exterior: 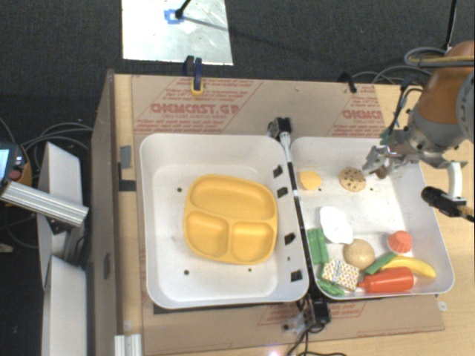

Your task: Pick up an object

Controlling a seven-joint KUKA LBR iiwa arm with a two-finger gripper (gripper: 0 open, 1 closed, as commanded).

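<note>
Dark carpet surrounds a counter point(223, 99) faced with printed cardboard, bearing two shallow white bins side by side.

Left bin point(167, 162): one yellow divided tray point(228, 219), three compartments, lying flat near the centre.

Right bin point(423, 221): a yellow disc point(310, 180) by the dividing wall; a speckled cookie point(352, 179) just beside it toward the arm; a white rounded piece point(337, 225); a green strip point(318, 248); a tan ball point(358, 254); a checkered cracker point(341, 274); a red-orange round piece point(400, 241); a banana point(413, 266); a red pepper-like piece point(387, 279) with a green item touching it. The lower items crowd together at the near corner.

Hand point(377, 162): over the far part of the right bin, just beside the cookie, apart from it. Nothing is seen between its parts; how far open it stands cannot be told at this size.

Task's thing: no object is yet chosen; the cookie is nearest and the likely candidate.

Hazards, as judged: the cookie lies flat and thin, so a closing grasp may slide over it or push it toward the disc. A descent slightly off to the arm's side would close on bare bin floor. The bin's far wall is near and could be struck.
</note>
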